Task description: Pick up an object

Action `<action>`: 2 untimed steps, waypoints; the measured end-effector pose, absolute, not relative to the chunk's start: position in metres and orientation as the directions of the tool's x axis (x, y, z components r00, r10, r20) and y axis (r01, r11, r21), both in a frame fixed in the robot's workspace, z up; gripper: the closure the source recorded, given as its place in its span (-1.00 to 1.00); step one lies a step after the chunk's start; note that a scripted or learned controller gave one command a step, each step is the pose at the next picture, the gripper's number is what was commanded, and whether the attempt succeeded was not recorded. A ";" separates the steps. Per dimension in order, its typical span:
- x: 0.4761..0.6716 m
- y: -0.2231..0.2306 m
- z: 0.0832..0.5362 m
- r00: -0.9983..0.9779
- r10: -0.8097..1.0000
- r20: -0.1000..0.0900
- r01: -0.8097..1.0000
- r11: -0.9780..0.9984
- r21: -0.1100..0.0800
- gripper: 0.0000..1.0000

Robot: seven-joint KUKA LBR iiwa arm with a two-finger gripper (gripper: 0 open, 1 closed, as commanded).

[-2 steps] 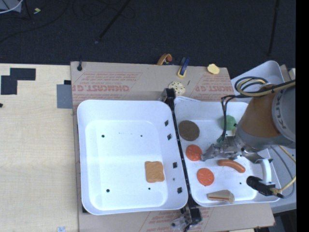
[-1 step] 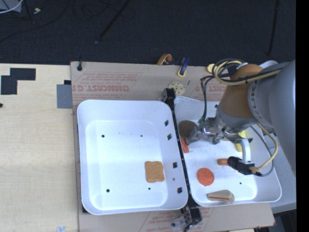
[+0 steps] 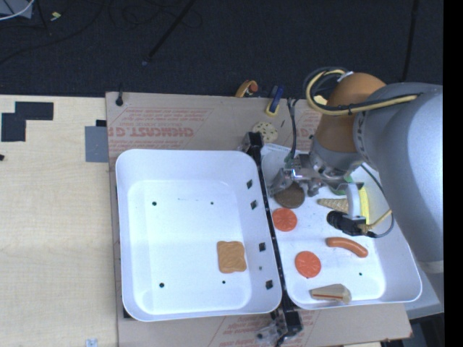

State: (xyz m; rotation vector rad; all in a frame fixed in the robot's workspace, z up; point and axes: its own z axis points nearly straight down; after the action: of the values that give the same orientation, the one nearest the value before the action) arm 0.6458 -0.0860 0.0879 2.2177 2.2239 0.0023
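Brown round toy food (image 3: 290, 196) lies in the right bin (image 3: 394, 280), at its ten o'clock corner, directly under the gripper (image 3: 295, 181); whether the jaws grasp it, I cannot tell.

You have two white bins: the left bin (image 3: 145, 194) holds a tan toast slice (image 3: 231, 256). In the right bin (image 3: 394, 280) you see two red-orange discs (image 3: 285, 220) (image 3: 308, 264), a brown round piece (image 3: 290, 196), an orange-red sausage (image 3: 347, 246), a beige cone (image 3: 334, 204) and a tan-and-cream wedge (image 3: 330, 293). The arm (image 3: 405, 150) is grey with an orange band (image 3: 351, 96). The surface (image 3: 51, 230) is pale wood; the board (image 3: 188, 121) under the bins is brown with red lettering.
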 end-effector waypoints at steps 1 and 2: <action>0.639 -0.082 0.087 -0.001 1.000 0.000 1.000 0.001 -0.004 -1.00; 0.639 -0.082 0.098 -0.003 1.000 0.000 1.000 0.003 -0.006 1.00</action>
State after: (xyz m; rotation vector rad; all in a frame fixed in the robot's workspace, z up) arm 0.6390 -0.0825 0.0977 2.2207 2.2279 -0.0060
